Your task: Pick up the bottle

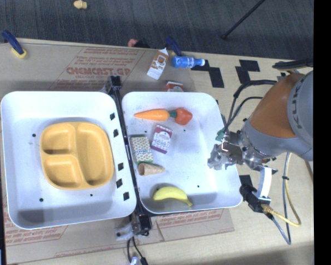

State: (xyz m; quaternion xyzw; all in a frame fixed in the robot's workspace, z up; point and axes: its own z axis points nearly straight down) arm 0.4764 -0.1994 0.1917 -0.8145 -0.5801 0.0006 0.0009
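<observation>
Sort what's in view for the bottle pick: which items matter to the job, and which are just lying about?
Belongs to the job:
- bottle, blue, lying on the bench beyond the right bin
- pincer, over that bin's right edge

Just lying about:
- carrot
- strawberry
- carton
- cracker
- cone
- banana
- yellow tray in the left bin
</observation>
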